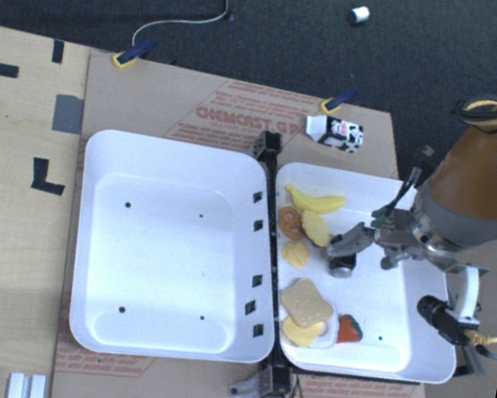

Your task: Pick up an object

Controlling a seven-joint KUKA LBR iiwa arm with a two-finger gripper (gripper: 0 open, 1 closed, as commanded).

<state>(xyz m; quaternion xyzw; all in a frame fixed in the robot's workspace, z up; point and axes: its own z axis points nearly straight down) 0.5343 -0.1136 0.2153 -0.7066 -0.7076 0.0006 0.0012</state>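
two shallow white bins sit side by side on a cardboard-covered surface [235,110]. the left bin [164,245] holds nothing. the right bin [383,355] holds a cluster of toy foods along its left side: one yellow banana [315,199] lying with its long axis left to right, one small brown pretzel-like piece [291,220], one yellow piece [317,227] beside it, one small yellow lump [296,255], one tan slice of bread [307,301] resting on another yellow piece [300,332], and one red piece [350,329]. the pincer [342,257] hangs just right of the cluster, low over the bin floor, nothing visibly between its fingers; whether they are spread i cannot tell. the nearest foods lie to its left.
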